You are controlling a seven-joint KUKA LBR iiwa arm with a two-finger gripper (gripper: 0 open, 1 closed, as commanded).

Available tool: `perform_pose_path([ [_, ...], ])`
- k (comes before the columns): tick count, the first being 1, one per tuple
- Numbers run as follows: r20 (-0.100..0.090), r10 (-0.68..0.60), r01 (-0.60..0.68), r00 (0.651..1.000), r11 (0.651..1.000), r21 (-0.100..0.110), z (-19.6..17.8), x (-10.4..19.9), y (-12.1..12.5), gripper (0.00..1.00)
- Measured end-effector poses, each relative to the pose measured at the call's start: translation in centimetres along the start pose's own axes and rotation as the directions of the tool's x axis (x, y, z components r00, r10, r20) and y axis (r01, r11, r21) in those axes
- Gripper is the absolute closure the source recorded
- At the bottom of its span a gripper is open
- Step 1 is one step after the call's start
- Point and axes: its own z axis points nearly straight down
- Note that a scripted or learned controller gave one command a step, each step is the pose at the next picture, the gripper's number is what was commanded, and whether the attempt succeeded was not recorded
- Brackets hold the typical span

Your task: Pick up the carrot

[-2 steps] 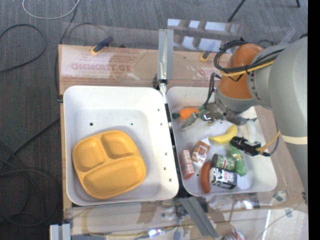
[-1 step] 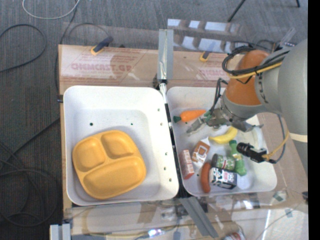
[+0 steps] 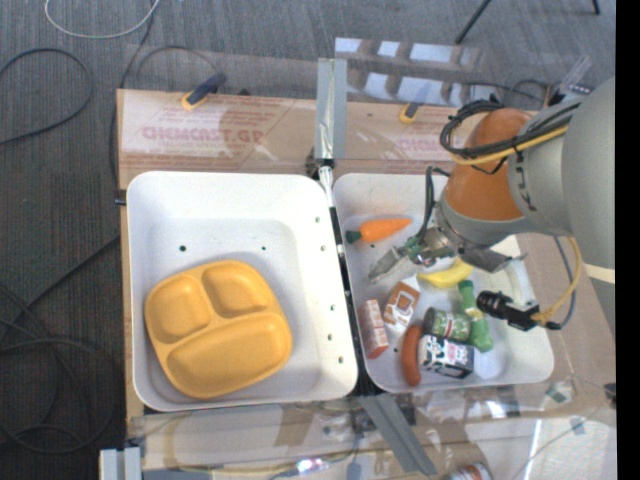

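The carrot (image 3: 385, 229) is orange with a green tip at its left end. It lies across the far left part of the right bin (image 3: 352, 193). My gripper (image 3: 400, 255) hangs just in front of and a little right of the carrot, low over the bin floor. Its fingers (image 3: 383, 265) point left and stand open, with nothing between them. The carrot lies apart from the fingers.
A yellow banana (image 3: 446, 275), a green bottle (image 3: 471, 314), a black-and-white can (image 3: 446, 357), a red sausage (image 3: 411, 355) and small packets (image 3: 400, 304) crowd the right bin's near half. In the left bin (image 3: 180, 208) sits a yellow divided plate (image 3: 218, 328).
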Motion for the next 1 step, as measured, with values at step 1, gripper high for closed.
perform_pose_path([
  [1, -0.004, -0.027, 0.027, 1.0, 1.0, 0.002, 0.23, -1.78, 6.22, 0.0],
])
